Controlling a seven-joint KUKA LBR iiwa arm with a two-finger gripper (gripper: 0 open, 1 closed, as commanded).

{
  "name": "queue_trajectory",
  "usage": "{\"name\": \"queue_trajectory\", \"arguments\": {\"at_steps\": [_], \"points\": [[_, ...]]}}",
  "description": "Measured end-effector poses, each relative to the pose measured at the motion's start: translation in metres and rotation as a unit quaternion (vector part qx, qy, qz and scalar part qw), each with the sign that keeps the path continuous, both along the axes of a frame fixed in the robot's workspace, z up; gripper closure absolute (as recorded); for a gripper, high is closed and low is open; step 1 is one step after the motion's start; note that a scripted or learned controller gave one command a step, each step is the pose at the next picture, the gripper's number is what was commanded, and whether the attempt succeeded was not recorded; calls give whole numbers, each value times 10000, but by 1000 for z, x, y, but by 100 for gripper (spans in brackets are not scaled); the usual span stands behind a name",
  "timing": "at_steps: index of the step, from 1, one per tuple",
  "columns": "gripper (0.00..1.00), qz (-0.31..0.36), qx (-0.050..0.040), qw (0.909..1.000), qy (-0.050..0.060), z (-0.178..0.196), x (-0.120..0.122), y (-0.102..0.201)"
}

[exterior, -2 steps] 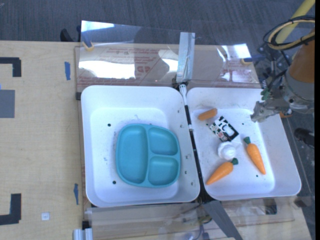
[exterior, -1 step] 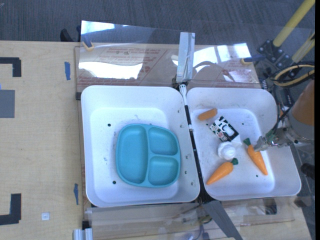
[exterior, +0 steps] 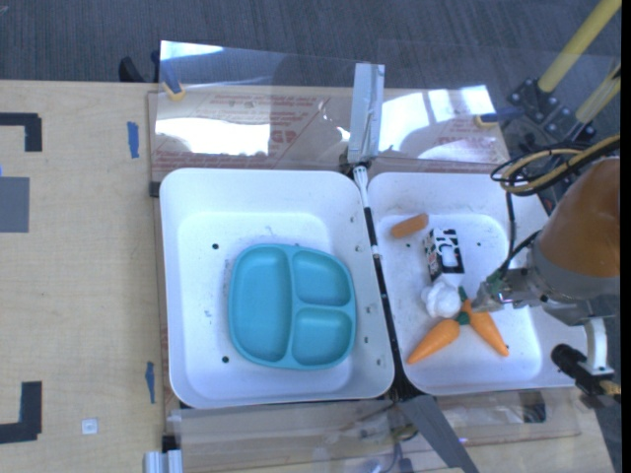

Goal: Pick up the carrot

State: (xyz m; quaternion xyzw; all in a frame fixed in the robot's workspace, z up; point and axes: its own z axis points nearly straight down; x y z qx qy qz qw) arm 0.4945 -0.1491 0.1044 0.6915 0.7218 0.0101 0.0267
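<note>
Here arm [exterior: 582, 244] (reaching low) overhangs carrot [exterior: 436, 340].

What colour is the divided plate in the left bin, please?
Teal-blue, on the moulded plastic divided plate, in the camera view.

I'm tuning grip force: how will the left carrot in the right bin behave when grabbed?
The carrot looks like smooth moulded plastic, so probably rigid, light and somewhat slippery. Its tapered cone shape may squirt out of a pinch or roll in an arc. Its top meets another carrot, which may shift.
</note>
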Motion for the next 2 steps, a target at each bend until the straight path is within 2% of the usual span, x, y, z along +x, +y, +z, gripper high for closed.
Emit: {"name": "queue_trajectory", "arguments": {"at_steps": [1, 2], "points": [[100, -1954, 142, 9805, 131, 10, -10, 49], [0, -1951, 158, 9804, 239, 3, -15, 51]]}}
